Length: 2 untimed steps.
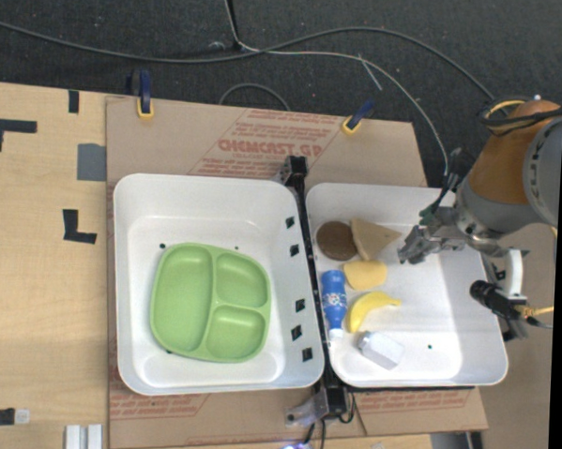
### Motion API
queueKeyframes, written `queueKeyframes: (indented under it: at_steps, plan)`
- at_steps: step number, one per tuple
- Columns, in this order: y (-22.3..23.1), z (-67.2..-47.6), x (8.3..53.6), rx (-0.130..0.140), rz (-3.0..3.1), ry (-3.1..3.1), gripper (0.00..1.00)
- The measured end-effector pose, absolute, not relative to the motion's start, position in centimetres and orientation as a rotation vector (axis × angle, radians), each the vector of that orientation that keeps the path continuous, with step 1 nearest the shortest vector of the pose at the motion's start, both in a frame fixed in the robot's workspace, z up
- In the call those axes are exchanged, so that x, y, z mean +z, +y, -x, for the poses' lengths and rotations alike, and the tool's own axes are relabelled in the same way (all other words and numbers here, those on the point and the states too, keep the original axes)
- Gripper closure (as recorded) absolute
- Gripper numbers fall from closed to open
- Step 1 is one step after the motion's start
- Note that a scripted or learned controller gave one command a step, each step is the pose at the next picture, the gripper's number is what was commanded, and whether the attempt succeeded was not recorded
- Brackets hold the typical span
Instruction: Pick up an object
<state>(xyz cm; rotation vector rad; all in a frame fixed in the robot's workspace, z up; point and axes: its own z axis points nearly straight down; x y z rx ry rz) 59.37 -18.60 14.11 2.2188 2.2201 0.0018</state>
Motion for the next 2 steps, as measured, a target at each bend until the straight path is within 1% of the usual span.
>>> queueKeyframes:
  at_steps: [1,2]
  plan:
    - [-18.3,-58.5,19.6,0.003,-2.217,2.22,1.0]
    - [-18.3,-58.7,24.9,0.004,-2.216,2.22,1.0]
